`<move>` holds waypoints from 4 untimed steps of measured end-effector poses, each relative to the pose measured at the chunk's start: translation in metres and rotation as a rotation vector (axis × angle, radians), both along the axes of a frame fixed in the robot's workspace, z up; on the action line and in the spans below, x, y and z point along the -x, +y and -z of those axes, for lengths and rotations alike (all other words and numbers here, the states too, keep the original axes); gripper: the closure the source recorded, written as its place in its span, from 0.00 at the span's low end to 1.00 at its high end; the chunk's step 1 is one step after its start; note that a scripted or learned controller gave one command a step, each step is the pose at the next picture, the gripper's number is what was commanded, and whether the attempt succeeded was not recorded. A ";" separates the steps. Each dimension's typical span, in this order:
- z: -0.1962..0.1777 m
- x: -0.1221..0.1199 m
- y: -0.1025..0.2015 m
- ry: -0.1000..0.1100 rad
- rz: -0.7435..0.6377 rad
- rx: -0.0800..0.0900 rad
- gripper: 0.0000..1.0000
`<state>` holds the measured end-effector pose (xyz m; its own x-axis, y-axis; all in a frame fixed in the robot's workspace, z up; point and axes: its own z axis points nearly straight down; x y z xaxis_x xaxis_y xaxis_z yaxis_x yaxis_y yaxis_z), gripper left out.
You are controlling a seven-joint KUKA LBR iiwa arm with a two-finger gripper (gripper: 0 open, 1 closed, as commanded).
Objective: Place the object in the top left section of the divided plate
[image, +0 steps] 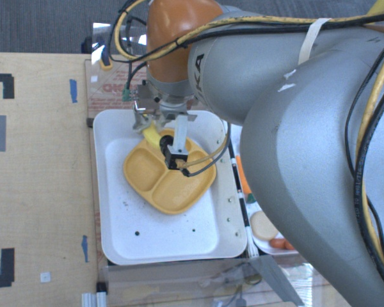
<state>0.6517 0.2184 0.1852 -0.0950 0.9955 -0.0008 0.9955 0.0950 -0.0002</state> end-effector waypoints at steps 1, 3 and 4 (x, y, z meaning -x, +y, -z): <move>0.000 0.000 0.000 0.000 -0.001 0.000 0.00; -0.010 -0.001 0.002 -0.002 -0.003 0.000 0.00; -0.020 -0.002 0.002 -0.005 -0.004 0.001 1.00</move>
